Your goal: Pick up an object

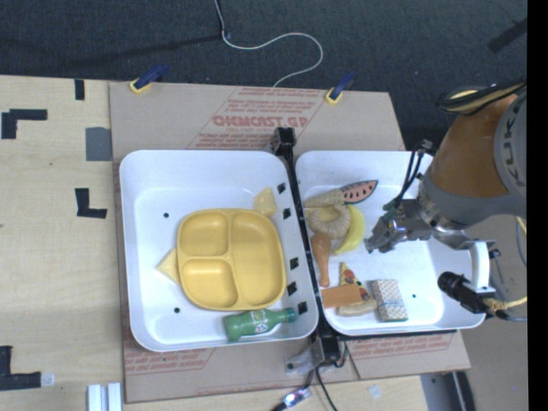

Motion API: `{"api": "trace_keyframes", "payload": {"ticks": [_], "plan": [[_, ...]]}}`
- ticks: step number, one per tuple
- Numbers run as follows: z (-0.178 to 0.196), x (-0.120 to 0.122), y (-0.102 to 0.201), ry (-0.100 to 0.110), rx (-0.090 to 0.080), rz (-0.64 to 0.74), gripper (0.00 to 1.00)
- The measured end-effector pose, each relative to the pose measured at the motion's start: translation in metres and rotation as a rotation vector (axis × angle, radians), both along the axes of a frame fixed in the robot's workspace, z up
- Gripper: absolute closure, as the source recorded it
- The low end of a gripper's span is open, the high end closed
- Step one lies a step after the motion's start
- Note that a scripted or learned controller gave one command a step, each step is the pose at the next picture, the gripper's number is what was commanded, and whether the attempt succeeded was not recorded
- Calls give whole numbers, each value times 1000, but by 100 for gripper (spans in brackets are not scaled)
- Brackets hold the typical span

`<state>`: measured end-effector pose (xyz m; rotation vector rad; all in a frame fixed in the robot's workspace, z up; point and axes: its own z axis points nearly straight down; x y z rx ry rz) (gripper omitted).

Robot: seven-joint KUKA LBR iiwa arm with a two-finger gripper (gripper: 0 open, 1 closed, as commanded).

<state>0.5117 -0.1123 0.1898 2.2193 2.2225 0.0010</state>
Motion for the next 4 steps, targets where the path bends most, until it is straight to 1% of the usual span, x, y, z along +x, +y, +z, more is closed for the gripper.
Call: {"api": "trace_keyframes", "payload": {"ticks": [1, 2, 3, 4], "plan": [[36, 0, 1, 0, 0, 0, 100], [45, 1, 56, 2, 2, 6, 100], [28, -1, 111, 5, 1, 5, 100], [42, -17, 134, 4, 1, 3, 100]]}}
